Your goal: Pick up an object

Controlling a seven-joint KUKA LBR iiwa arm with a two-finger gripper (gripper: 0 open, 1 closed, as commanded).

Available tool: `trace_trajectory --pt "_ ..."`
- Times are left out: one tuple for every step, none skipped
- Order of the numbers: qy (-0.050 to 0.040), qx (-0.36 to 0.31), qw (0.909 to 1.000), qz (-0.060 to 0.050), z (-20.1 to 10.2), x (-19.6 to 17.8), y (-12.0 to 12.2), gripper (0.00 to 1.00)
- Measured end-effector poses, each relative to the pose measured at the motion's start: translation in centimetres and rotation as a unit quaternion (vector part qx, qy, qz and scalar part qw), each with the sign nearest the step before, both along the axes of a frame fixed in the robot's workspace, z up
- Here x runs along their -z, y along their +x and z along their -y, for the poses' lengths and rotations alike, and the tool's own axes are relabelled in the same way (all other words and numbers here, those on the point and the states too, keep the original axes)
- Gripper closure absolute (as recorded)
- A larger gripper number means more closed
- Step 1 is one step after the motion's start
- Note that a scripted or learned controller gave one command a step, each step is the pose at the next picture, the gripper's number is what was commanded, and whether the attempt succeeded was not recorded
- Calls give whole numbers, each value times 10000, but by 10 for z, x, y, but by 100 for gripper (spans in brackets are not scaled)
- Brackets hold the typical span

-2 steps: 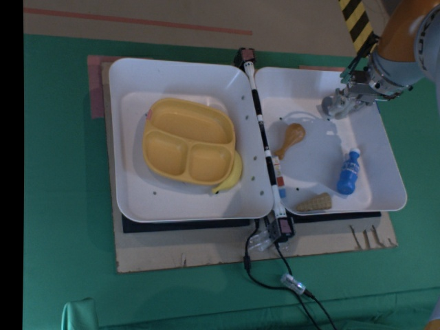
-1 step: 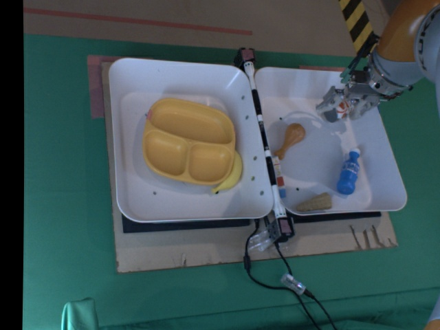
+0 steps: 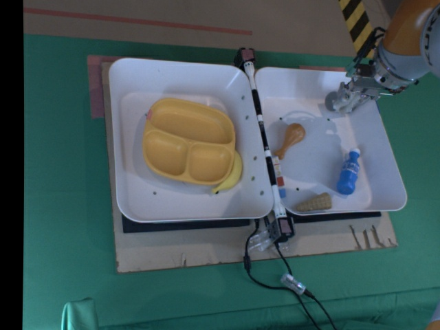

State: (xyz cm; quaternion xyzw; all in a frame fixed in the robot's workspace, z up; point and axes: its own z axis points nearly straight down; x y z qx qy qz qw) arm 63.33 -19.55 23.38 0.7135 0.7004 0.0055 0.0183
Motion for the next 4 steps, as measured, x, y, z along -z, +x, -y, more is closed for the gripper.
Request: trace_trajectory --pt "-1 0 10000 0 0 0 0 0" --pt "41 -67 9999 -91 -6 46 -16 0" --pt "-3 -37 10000 -13 -2 28 -13 100" --pt "65 -72 9999 -97 -63 -101 12 100"
